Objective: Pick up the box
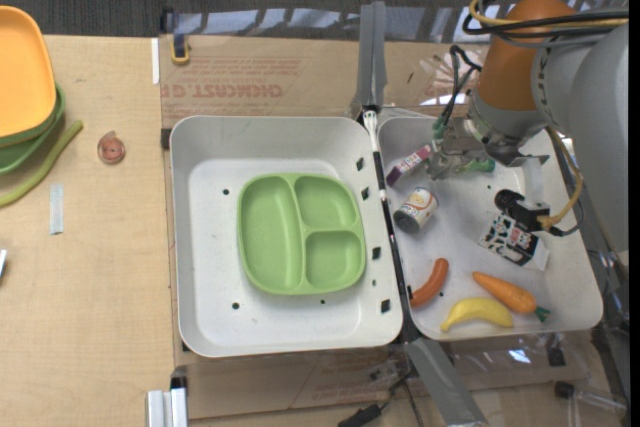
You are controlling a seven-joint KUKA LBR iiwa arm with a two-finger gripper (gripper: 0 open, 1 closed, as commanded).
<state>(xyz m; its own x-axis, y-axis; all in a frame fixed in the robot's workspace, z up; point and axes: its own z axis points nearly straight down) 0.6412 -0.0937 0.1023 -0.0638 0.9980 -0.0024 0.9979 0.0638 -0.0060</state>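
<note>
The box [514, 236] is small and white with a black pattern. It lies flat in the right part of the right bin [570, 315]. My gripper [455, 157] hangs low over the back of that bin, below the orange band [515, 55] of the arm. It is to the upper left of the box and apart from it. Its tip is close to a purple and white tube [410, 163]. Nothing shows held in it.
Also in the right bin are a small can [416, 208], a red sausage [430, 281], a carrot [506, 292] and a banana [478, 315]. The left bin [200, 215] holds a green divided plate [301, 234]. Orange and green dishes [22, 85] sit far left.
</note>
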